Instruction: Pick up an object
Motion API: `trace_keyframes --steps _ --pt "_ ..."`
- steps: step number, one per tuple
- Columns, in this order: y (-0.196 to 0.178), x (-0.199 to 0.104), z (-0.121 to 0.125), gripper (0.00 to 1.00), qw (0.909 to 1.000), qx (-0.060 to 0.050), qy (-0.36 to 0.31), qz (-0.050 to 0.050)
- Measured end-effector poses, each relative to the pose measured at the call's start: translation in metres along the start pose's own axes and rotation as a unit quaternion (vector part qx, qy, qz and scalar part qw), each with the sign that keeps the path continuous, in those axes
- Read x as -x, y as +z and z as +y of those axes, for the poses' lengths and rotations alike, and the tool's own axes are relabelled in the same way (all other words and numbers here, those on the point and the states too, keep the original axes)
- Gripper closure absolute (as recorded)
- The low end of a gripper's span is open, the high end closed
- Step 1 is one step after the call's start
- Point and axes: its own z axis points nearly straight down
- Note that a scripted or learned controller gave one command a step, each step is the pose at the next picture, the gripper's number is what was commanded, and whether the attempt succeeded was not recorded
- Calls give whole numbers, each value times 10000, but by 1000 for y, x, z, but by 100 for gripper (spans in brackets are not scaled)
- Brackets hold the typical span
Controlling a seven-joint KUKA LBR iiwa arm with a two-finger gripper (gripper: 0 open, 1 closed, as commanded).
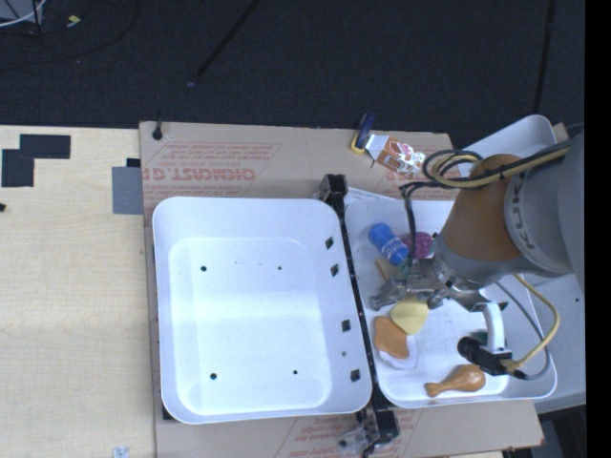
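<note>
Lying nearest in the right bin [535, 389] is a tan drumstick-shaped toy [456, 382], then an orange piece [390, 337]. Just beyond, the jaws [412, 292] hang low over a pale yellow object [410, 315]; their spread cannot be told. Farther back sit a blue bottle [389, 243] and a purple ball [420, 246]. The left bin [250, 308] lies alongside on the table [67, 303].

The arm [535, 208] is bulky and rounded, with a grey shell. Above the wrist runs a broad orange band [482, 213], smooth and slightly tapered. Black and yellow cables [449, 165] loop over its top, and another thin yellowish cable [539, 337] curves below the wrist. The gripper [406, 284] is a small unit of dull grey metal, with dark parts around its base.
</note>
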Motion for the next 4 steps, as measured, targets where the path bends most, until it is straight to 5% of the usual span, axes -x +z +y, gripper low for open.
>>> trace_keyframes --steps 1,2,3,4 --pt "-4 -24 -9 0 10000 11 -1 1" --pt "-3 -4 -88 0 10000 -11 20 0" --pt "-13 -3 -85 100 10000 2 46 4" --pt "-110 -38 -5 100 9999 95 -31 -13"
